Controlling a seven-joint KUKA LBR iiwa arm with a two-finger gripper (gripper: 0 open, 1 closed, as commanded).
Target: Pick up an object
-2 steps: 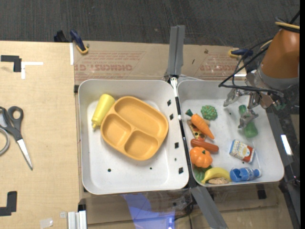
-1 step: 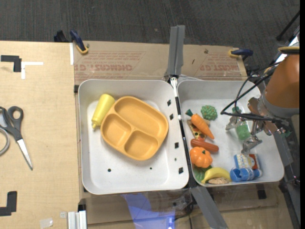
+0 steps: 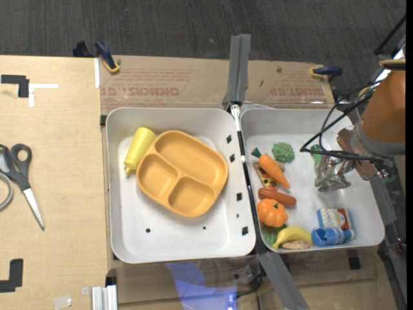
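As I look down on the surface (image 3: 51, 192), two white bins sit side by side.
Left bin (image 3: 129, 237): I see an orange divided plate (image 3: 182, 172), with a yellow bottle (image 3: 138, 148) touching its left edge.
Right bin (image 3: 368, 228): a carrot (image 3: 273, 170), broccoli (image 3: 282, 152), hot dog (image 3: 277, 196), small pumpkin (image 3: 271, 213), banana (image 3: 292, 236) and blue-capped packet (image 3: 332, 228).
End effector (image 3: 332, 178): hangs over the right bin above the packet; I cannot tell its opening, and I see nothing gripped.
Beside the bins: scissors (image 3: 22, 176).
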